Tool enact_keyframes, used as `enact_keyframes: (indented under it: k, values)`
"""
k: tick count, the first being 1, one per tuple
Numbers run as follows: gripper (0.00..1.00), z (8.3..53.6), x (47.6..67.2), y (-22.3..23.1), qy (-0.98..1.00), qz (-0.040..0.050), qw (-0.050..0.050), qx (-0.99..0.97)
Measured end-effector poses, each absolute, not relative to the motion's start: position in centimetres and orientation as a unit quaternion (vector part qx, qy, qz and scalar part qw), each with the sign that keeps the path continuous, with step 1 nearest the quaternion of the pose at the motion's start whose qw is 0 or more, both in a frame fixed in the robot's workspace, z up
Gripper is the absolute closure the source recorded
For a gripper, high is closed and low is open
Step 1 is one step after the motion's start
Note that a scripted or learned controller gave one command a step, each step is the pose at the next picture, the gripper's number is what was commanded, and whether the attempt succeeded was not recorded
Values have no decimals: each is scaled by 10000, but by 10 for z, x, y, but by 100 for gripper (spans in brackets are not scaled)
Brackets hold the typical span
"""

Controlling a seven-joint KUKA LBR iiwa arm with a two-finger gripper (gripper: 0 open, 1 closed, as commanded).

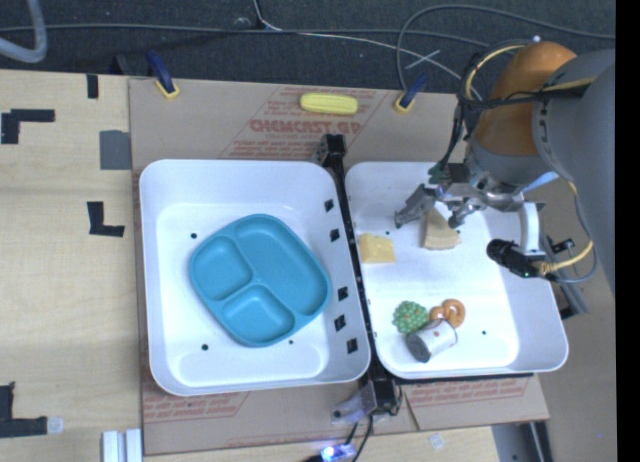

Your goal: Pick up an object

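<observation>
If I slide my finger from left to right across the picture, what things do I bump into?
Blue tray → yellow cheese slice → green broccoli → tan wedge under the gripper.

Both shallow white plastic bins [160,280] look smooth and a bit glossy, same as the blue divided plastic tray [258,278]. They sit on a matt brown cardboard sheet [270,125] over the pale wood-look desk [60,280]. The metal hand [438,208] looks dull grey.
</observation>
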State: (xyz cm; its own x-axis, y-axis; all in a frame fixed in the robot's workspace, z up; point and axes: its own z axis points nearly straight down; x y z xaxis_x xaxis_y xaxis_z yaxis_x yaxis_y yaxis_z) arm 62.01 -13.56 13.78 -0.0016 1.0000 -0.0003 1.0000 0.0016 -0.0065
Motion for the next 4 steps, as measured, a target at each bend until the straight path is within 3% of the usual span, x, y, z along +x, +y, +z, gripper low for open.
enact_keyframes:
  k: [1, 2, 3, 4]
  values:
    - [0, 91, 623, -138, -7077, 0, -60, -7065]
    - [100, 106, 625, -137, -7080, -28, -90, -7061]
    - [100, 149, 625, -132, -7077, -8, -7, -7065]
    - [100, 213, 628, -133, -7077, -15, -23, -7065]
